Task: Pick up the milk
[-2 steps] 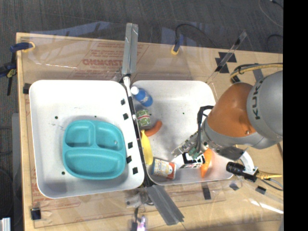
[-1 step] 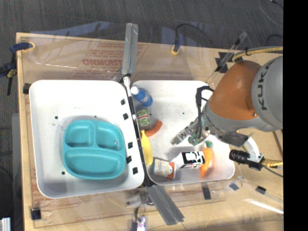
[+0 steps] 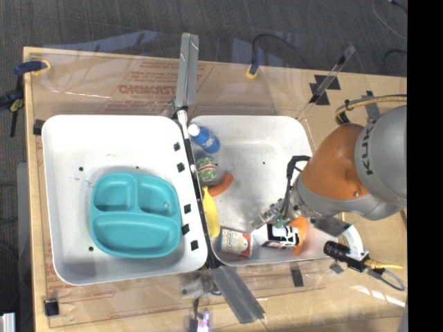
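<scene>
Milk point(image 3: 280, 235) lying on its side at the near edge of the right bin point(image 3: 252, 133), white carton with dark print; gripper point(image 3: 279, 218) right down over it, just above the carton's top edge; whether the claw is apart, together or clamped on anything, I cannot tell from up here, the wrist hides it; something orange point(image 3: 300, 227) sits against the milk's right end; a can point(image 3: 235, 242) lies just left of the milk, touching or nearly so; banana point(image 3: 210, 213) along the bin's left wall; a blue-capped bottle point(image 3: 205, 140) in the far left corner, a green can point(image 3: 205, 168) below it; over in the left bin point(image 3: 62, 151), a teal tray point(image 3: 135, 214).
</scene>
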`<action>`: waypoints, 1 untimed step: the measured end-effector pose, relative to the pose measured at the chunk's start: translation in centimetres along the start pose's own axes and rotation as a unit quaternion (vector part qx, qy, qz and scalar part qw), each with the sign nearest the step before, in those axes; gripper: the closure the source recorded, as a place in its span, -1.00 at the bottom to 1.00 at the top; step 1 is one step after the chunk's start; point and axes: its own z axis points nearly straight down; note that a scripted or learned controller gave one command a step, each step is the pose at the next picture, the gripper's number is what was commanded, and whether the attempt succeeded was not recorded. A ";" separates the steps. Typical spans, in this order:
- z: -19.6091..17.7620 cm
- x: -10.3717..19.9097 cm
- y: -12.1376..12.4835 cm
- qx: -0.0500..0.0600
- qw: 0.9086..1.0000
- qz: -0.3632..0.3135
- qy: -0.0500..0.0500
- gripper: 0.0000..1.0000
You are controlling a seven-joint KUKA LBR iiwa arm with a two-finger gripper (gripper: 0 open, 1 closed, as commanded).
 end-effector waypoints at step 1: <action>-0.1 0.1 0.2 0.000 0.958 -0.286 0.000 1.00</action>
